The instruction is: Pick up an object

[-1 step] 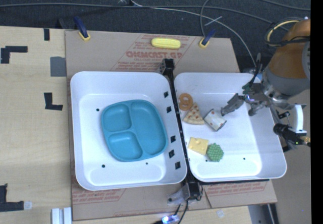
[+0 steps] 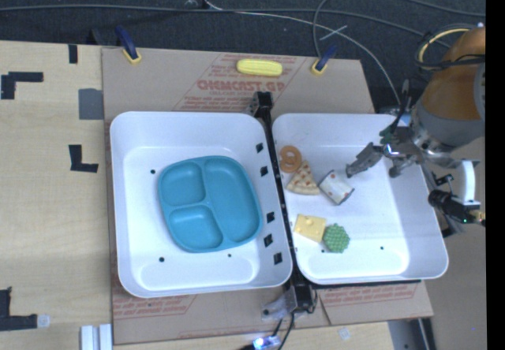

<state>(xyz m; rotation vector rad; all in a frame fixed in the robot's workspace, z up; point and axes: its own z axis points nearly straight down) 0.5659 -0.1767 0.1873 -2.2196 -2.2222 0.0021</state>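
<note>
Camera view: gripper (image 2: 364,161), whether spread unclear, just above-right of grey-white block (image 2: 335,187).

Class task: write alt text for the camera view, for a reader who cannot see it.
A robot gripper hovers over the right bin, near a small grey-white object, a pretzel, cracker, cheese and green broccoli. The left bin holds a blue divided plate.

**Around the bins: tray, clamps and cables**

A blue divided tray (image 2: 209,202) lies in the left white bin (image 2: 126,183). Behind the bins, a yellow oblong piece (image 2: 259,67) rests on the printed cardboard sheet (image 2: 189,80), which two blue-and-yellow clamps (image 2: 128,46) pin down. Thin cables (image 2: 237,9) cross the dark floor.
</note>
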